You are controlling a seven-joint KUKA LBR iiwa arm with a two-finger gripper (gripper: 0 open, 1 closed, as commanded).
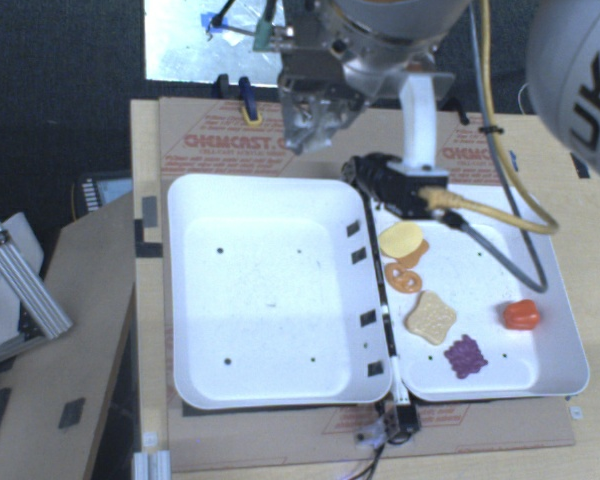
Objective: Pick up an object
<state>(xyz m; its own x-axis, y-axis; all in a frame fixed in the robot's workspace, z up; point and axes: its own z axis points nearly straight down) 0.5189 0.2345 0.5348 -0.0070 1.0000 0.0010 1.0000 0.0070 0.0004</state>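
— Claw [315, 118] first: sits high at the far edge, above the cardboard behind the left bin. Blurry metal fingers, can't tell how far apart, nothing visibly betw. them.

— OK, bins, near to far?

— Right bin [565, 353]: purple grape bunch [466, 355] nearest, near the front wall. Just beyond, toast slice [432, 318] to its left, red-orange pepper [521, 314] over on the right, well apart from the rest. Farther in, pretzel [404, 278] lies by the divider, w/ a yellow chip-like piece [401, 238] touching its far edge.

— Left bin?

— Left bin [265, 278] shows bare white floor w/ a few dark dots.

— Anything else?

— Black cable fitting [395, 183] w/ yellow hose [505, 218] hangs over the right bin's far-left corner. Both bins rest on cardboard [230, 140] printed in red.
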